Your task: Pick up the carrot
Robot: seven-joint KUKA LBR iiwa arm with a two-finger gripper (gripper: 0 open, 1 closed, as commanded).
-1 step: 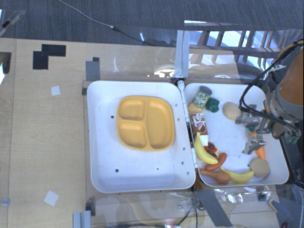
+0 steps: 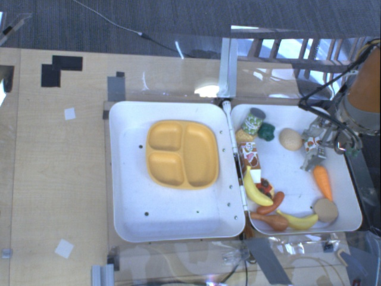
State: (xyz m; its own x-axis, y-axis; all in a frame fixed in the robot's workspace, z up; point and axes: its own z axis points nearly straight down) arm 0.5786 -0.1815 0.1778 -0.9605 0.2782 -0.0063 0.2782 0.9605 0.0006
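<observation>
Lowest in the right bin [image 2: 351, 219]: two bananas [image 2: 297, 221], sausages [image 2: 271, 221] and a brown potato [image 2: 325, 210] are lying along the near wall. Carrot [image 2: 322, 182] is lying at the right side of that bin, just above the potato, tip pointing away. Claw [image 2: 314, 154] is hovering just up-left of the carrot's tip, fingers pointing down; I cannot tell how wide they are standing, and nothing is showing between them. Pale potato [image 2: 290, 139] and green items are sitting nearer the far wall. Left bin [image 2: 125, 219] is carrying a yellow divided plate [image 2: 181, 154].
</observation>
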